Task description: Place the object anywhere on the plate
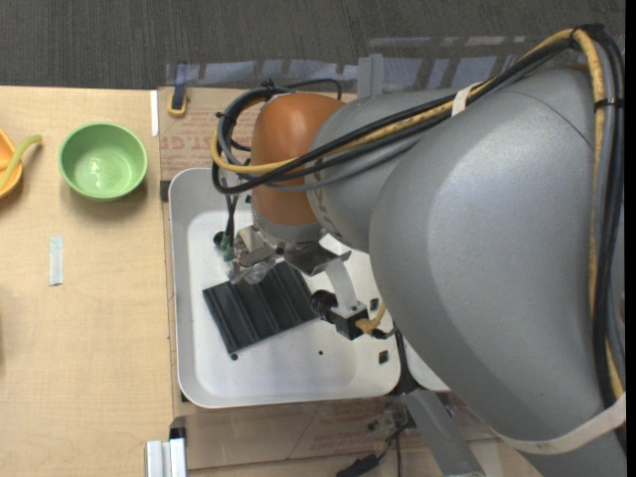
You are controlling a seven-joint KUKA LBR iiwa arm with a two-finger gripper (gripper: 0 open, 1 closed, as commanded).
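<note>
A black ribbed rectangular slab [260, 311] lies at a slant on the floor of the white bin [187, 356]. My gripper [246, 262] hangs under the orange wrist band [288, 157], right over the slab's upper edge. A small green bit [227, 250] shows at the gripper's left side; what it is stays unclear. The big grey arm covers the right half of the view and everything beneath it.
On the wooden bench to the left stand a green bowl [102, 160] and an orange item [8, 165] at the frame edge. A small pale strip [56, 261] lies below them. Black and yellow cables [397, 117] run along the arm.
</note>
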